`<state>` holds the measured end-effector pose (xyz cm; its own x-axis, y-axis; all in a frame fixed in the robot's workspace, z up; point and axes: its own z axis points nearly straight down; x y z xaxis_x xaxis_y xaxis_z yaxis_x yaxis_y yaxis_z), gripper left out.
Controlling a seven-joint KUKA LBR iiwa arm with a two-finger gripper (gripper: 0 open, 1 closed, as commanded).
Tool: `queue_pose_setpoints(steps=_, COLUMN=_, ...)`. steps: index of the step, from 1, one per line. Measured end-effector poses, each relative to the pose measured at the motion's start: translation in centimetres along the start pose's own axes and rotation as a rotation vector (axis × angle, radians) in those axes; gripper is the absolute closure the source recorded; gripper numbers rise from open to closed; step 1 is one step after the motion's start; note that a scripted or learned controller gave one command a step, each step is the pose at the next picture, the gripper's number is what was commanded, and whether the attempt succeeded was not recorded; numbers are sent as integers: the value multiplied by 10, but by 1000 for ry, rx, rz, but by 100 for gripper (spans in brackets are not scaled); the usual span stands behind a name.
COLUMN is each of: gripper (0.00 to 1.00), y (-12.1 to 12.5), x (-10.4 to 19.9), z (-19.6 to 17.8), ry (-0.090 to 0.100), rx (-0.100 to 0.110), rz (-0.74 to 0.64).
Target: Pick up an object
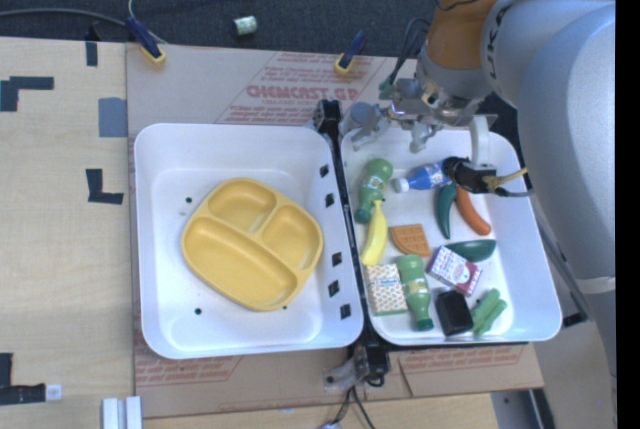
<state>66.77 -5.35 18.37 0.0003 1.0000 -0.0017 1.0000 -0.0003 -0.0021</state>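
The gripper hangs over the far edge of the right bin; whether it's clenched, I cannot tell. Below it lie a toy banana, green bottle and carrot. A yellow divided plate sits in the left bin

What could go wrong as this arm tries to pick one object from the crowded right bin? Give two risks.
1. The toys lie packed together: the banana touches the green bottle, so the gripper may nudge or catch a neighbour.
2. The gripper sits near the right bin back rim, so a descent there could strike the wall.
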Motion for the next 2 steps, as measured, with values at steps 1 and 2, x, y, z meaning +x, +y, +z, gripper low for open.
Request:
queue_pose_setpoints(steps=1, gripper=0, y=-2, x=-46, z=83, ry=0, rx=1, rz=0)
queue_pose_setpoints(steps=2, gripper=100, y=-2, x=-46, z=72, ry=-1, rx=0, rz=-2)
